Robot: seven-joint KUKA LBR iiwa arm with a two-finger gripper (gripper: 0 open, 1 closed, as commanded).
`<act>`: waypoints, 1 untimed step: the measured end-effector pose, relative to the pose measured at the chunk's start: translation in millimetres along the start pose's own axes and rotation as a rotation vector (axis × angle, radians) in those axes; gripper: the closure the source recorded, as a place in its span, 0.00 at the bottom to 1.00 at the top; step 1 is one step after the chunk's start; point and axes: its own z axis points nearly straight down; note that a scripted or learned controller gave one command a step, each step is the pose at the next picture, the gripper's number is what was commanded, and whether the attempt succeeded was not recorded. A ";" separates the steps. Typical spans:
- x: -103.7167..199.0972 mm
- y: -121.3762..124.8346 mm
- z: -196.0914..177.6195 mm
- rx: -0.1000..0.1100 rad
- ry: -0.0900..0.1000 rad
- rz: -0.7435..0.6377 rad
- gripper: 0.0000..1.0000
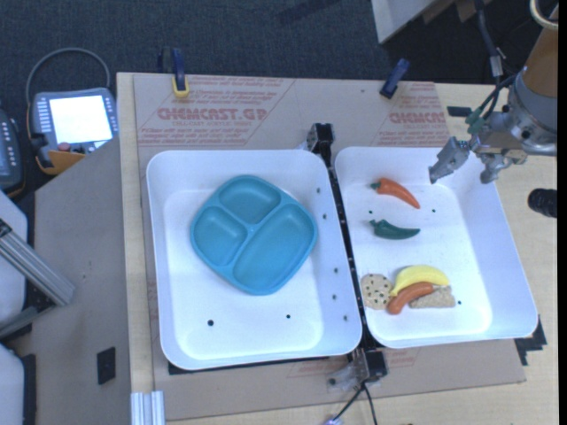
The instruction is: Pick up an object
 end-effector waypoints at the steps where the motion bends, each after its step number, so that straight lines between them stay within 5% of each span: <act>1: 0.5 1.8 -7.6 -0.014 -0.002 -0.003 0.00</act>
